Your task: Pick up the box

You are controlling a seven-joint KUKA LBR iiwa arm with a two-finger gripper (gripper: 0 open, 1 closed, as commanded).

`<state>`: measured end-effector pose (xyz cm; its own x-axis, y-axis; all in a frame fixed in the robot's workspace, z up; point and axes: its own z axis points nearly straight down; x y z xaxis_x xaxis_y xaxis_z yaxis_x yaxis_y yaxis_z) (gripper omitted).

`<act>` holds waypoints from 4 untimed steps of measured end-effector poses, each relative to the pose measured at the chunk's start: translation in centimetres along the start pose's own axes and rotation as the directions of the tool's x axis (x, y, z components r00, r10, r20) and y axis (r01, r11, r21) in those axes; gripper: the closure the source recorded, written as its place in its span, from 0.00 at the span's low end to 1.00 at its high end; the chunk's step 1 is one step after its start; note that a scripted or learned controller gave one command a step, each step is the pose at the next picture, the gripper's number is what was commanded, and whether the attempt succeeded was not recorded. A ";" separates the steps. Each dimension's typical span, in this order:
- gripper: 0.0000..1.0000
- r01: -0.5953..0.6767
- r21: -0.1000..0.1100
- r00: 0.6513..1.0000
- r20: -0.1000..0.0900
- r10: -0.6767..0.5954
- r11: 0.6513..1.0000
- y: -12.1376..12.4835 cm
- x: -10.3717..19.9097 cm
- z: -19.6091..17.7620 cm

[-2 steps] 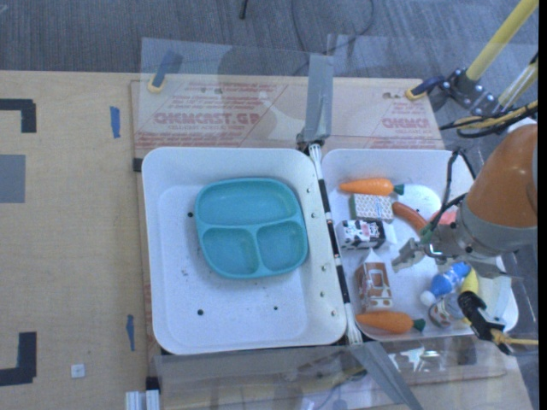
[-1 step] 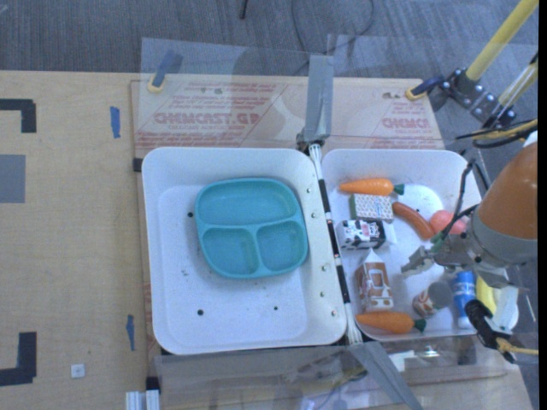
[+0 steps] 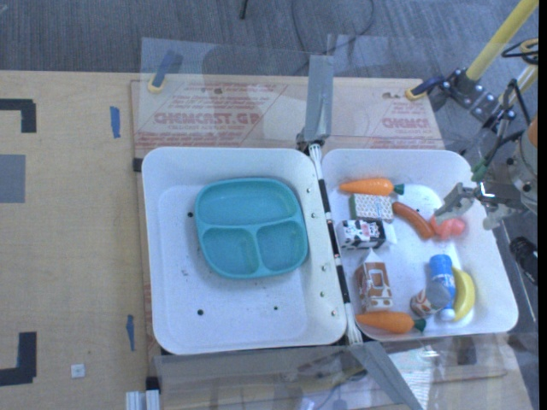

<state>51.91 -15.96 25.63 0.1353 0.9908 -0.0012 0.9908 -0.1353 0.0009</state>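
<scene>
Two shallow white bins side by side, seen from above.
Left bin [image 3: 171, 314]: teal divided plastic plate [image 3: 251, 227]. Right bin [image 3: 504, 310]: brown patterned carton box [image 3: 374, 285] near its left wall; metal two-finger gripper [image 3: 453, 202] at right, finger spread impossible to tell.

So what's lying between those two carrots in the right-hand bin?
In the camera view, three small boxes line up from the upper carrot to the lower carrot: a speckled box, a black-and-white box, a brown box.
</scene>
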 end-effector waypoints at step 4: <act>1.00 0.149 0.001 0.989 -0.001 -0.149 0.989 -4.7 5.7 4.4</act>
<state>48.01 -9.71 21.21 -0.0140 0.9999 0.0001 0.9999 0.0140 -0.0006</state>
